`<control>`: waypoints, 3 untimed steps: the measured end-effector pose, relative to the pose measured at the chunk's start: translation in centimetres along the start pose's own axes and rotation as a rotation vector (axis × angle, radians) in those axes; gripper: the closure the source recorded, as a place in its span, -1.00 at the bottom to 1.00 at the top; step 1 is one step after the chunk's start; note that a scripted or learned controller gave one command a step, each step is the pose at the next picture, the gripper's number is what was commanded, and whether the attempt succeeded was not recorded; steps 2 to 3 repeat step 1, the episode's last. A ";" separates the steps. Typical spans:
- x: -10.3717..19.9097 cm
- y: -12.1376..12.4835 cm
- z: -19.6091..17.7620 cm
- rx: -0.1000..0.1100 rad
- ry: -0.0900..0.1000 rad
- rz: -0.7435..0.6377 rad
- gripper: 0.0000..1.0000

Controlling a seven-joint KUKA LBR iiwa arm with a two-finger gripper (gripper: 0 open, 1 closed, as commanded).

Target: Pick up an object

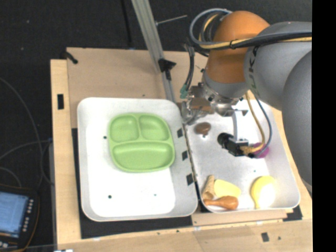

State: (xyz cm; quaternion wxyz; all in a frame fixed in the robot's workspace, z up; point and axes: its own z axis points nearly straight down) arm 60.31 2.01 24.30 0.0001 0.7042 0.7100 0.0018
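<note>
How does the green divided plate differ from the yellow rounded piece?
The green divided plate is wide, flat and split in three; the yellow rounded piece is small and bulging. The plate lies in the left bin; the yellow piece in a near corner of the right bin. Both lie apart from the hand.

Tan bench [113,72], dark floor [31,30], lit screen [13,213] lower left

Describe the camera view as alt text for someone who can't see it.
A grey robot arm hangs its gripper over the far left corner of the right bin, beside a small brown object. Yellow pieces and an orange piece lie along that bin's near edge; the left bin holds a green divided plate.
</note>
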 end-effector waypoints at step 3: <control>4.5 -1.3 0.9 0.003 -0.001 0.002 1.00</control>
